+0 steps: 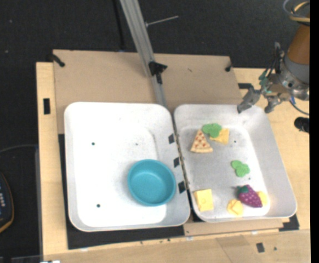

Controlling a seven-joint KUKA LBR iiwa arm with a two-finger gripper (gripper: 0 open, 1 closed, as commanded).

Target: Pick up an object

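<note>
Gripper hovers above right bin far corner, jaws spread, nothing between fingers. Candidate object: pizza slice, in right bin, just right of divider wall, touching green leafy piece. Appearance: flat triangle, tan crust, red dots. Handling judgement: light, rigid plastic, probably slick. Grip across the narrow sides, near centre.

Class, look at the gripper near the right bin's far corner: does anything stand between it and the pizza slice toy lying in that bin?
Nothing visible does. The gripper hangs over the right bin's far right corner, and bare bin floor runs from there towards the pizza slice toy. The green toy on a yellow piece lies just beside the slice, so a low approach could brush it.
</note>
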